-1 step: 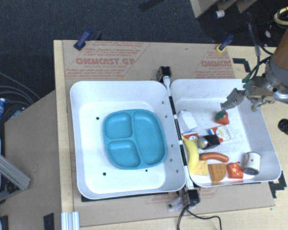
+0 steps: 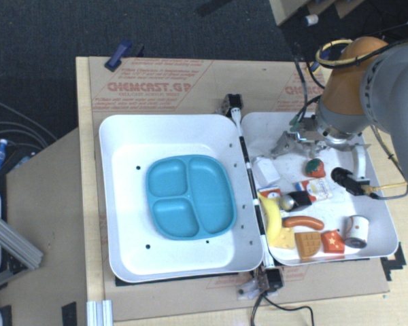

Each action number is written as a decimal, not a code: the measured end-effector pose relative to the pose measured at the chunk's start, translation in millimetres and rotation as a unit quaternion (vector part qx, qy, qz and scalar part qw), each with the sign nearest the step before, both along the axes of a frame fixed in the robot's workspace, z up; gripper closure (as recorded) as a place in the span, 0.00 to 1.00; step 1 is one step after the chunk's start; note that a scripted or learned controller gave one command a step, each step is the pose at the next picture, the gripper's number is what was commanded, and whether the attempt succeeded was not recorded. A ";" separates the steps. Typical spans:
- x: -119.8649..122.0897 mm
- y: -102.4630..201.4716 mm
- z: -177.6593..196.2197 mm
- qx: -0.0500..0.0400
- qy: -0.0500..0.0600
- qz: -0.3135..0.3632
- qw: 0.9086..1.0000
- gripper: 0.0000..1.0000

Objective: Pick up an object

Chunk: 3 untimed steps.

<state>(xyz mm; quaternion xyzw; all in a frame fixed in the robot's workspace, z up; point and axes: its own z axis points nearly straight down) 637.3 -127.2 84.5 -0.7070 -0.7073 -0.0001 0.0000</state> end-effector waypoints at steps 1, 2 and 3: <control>29.5 -21.9 0.6 0.000 0.000 0.000 1.000 0.00; 29.4 -18.1 0.6 0.000 0.000 0.000 1.000 0.00; 29.4 -29.5 0.5 -0.001 -0.001 0.000 1.000 0.00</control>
